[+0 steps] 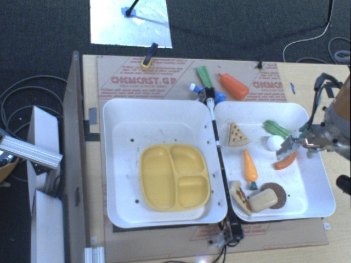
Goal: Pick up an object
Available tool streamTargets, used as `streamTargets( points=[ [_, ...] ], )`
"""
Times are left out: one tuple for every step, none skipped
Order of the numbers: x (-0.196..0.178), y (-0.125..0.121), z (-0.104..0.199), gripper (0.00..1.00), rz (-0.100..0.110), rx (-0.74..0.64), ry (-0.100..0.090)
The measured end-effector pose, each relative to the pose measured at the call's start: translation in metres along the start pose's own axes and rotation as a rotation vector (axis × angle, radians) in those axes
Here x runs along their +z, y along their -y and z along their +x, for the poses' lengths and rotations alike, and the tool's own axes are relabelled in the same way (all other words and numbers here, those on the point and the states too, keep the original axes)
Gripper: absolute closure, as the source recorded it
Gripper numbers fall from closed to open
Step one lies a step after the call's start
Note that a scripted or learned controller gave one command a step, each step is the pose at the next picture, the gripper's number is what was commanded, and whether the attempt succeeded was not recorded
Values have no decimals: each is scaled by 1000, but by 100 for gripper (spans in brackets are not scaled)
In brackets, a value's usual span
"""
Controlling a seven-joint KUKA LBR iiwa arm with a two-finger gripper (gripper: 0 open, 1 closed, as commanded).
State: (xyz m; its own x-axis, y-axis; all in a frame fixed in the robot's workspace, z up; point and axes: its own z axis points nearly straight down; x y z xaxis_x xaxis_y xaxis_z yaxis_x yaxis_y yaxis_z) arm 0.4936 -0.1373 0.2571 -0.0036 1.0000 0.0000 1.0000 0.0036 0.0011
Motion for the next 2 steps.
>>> streamTargets(
  points=[
    [119, -45, 19, 0, 8, -3, -2],
    [175, -43, 44, 0, 1, -1, -1]
  ],
)
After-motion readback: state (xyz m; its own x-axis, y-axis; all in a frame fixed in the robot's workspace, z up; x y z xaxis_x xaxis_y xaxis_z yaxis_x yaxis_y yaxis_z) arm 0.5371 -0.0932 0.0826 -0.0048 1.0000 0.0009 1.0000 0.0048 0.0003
